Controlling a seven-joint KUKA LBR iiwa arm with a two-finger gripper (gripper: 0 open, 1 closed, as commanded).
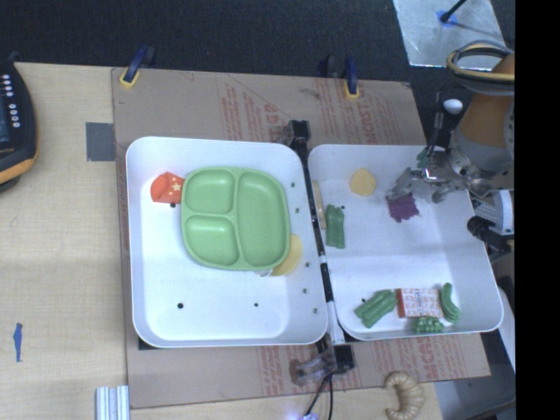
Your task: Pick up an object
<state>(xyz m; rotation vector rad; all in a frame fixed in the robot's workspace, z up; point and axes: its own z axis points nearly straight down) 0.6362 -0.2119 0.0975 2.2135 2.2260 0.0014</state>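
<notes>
My gripper (423,188) hangs over the upper right part of the right bin (385,261), its two fingers spread open with nothing between them. A small purple toy (402,206) lies just below and left of the fingertips, touching or nearly touching the left one. A round yellow piece (363,182) sits to the left of the gripper. A green pod (334,227) lies by the bin's left wall. Along the front of the bin are a green bean cluster (375,308), a red and white packet (418,302), a small green piece (428,325) and a green pickle (450,303).
The left bin (157,313) holds a green divided plate (236,217), a red toy (166,187) at its left and a yellow piece (290,254) peeking from under its right edge. Clamps sit between the bins. A tan curled thing (404,395) lies on the bench in front.
</notes>
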